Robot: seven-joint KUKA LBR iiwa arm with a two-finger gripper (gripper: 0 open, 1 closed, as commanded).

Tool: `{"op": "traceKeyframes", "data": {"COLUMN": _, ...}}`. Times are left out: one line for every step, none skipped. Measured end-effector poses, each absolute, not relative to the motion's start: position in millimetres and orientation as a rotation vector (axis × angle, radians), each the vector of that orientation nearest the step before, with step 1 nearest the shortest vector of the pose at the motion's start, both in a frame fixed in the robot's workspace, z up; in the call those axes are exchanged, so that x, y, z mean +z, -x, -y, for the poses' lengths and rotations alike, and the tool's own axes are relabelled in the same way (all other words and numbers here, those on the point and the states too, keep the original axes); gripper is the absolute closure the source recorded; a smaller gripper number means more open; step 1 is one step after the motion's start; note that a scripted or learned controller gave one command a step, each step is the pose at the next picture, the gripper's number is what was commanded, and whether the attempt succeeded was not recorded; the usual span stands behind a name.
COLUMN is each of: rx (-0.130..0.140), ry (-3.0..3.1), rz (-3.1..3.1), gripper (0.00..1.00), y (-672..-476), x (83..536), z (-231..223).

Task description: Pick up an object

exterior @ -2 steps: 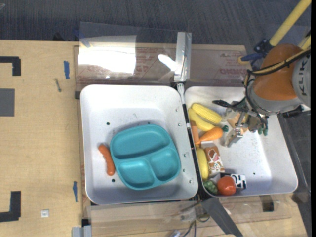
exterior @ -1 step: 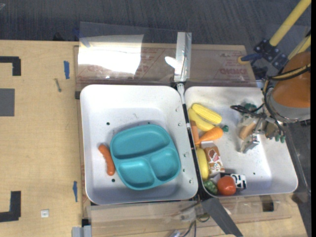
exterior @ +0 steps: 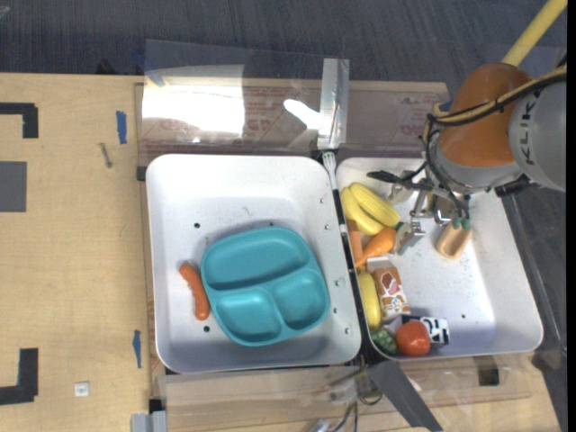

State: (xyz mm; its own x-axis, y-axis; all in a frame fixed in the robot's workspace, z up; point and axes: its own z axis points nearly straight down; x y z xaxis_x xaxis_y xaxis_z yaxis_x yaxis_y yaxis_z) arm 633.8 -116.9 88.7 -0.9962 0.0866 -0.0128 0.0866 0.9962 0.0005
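Note:
My gripper (exterior: 437, 216) hangs low over the upper middle of the right bin (exterior: 490, 304), below the arm's orange band (exterior: 481, 115). A small tan-brown object (exterior: 453, 239) lies just under its right side; whether it is touched I cannot tell. To the gripper's left lie a yellow banana bunch (exterior: 369, 207) and an orange carrot (exterior: 378, 241). Further toward the front are a small brown carton (exterior: 389, 288), a yellow piece (exterior: 370, 302), a red tomato (exterior: 413, 338), a green item (exterior: 385, 338) and a black-and-white item (exterior: 436, 329).
The left bin (exterior: 180, 196) holds a teal divided plate (exterior: 264, 283) and an orange-red sausage (exterior: 194, 291) beside it. A clear plastic sheet (exterior: 225, 106) and a metal bracket (exterior: 333, 102) stand behind the bins. Bare white floor shows at the right bin's right half.

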Motion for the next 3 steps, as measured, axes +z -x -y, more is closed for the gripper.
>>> {"op": "traceKeyframes", "data": {"rx": -0.004, "ry": 0.001, "rz": -3.134, "gripper": 0.00, "y": -593.3, "x": 130, "z": 174}}
{"op": "traceKeyframes", "data": {"rx": 0.000, "ry": -0.138, "rz": -3.130, "gripper": 0.00, "y": -600.6, "x": 88, "z": 197}}
{"op": "traceKeyframes", "data": {"rx": 0.003, "ry": -0.453, "rz": -3.098, "gripper": 0.00, "y": -600.3, "x": 89, "z": 129}}
